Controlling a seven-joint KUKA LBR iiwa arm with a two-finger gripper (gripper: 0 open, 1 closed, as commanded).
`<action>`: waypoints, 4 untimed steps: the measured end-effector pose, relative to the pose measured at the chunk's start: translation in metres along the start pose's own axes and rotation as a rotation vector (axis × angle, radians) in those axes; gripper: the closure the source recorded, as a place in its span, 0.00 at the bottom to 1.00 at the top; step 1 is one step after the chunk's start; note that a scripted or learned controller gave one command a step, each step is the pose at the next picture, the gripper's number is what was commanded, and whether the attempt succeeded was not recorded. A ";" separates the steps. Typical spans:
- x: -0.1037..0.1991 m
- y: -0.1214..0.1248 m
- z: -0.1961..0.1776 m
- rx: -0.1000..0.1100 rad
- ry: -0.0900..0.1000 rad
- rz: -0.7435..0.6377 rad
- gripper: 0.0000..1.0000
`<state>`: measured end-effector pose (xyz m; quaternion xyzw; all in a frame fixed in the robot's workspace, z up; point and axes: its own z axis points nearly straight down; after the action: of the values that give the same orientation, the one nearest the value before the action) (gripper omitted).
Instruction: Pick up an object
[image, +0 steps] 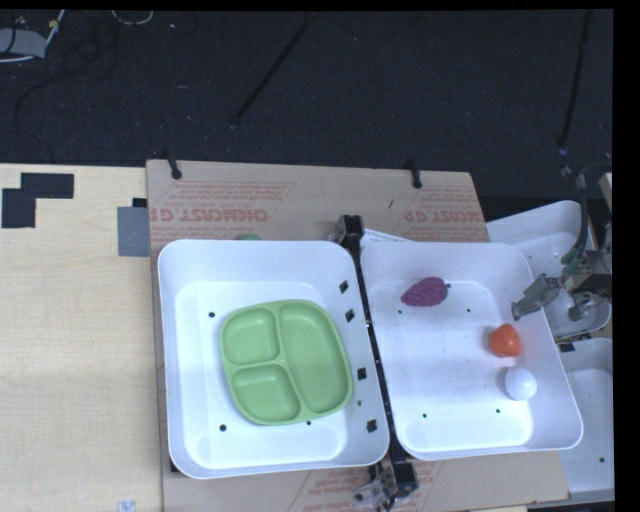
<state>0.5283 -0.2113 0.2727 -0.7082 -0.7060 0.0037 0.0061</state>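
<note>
Claw (545, 295) sits at the right bin's (470, 440) far-right rim; can't tell its opening, view too blurry. Orange ball (505, 341) lies just inboard, white ball (520, 384) past it, purple lump (425, 292) further in. Balls look light, smooth, prone to roll: grip across the middle. Cardboard (300, 205) print reads mirrored, roughly "CHEMCRZT".

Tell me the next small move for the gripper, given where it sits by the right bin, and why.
Probably ease the gripper left and down toward the orange object. It sits at the right bin's right edge, holding nothing visible, and the orange piece lies nearest, apart from the white ball and the purple object.
</note>
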 end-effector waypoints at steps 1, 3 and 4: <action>0.000 0.002 -0.006 -0.011 -0.002 -0.003 0.00; 0.009 0.001 0.100 -0.006 0.000 -0.003 0.00; 0.003 0.005 0.160 -0.008 -0.001 -0.003 0.00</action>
<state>0.5307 -0.2077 0.1129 -0.7073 -0.7069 0.0013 0.0030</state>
